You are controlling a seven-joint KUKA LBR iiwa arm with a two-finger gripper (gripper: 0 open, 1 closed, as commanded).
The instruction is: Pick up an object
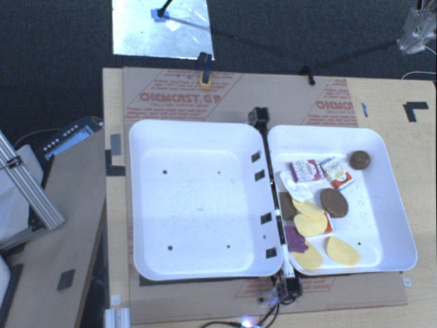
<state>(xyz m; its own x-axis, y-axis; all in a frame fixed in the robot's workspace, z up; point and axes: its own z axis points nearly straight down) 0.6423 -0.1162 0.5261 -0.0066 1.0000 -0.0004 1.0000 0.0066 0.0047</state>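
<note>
The right bin (389,183) holds several small items, mostly bunched at its left side. A round brown disc (360,159) lies near the far right corner. A pink and white packet (306,170) and a red and white packet (336,171) lie side by side. Below them sit a brown oval (334,202) and several yellow oval pieces (311,225), with one yellow oval (342,251) apart near the front wall. A purple piece (295,238) and a dark brown piece (287,206) rest against the left wall.
The left bin (198,197) adjoins the right one along black clips (263,176). Both stand on a cardboard sheet (177,94). A shiny metal plate (160,19) lies on the dark floor behind. A pale shiny object (418,27) is at the upper right edge.
</note>
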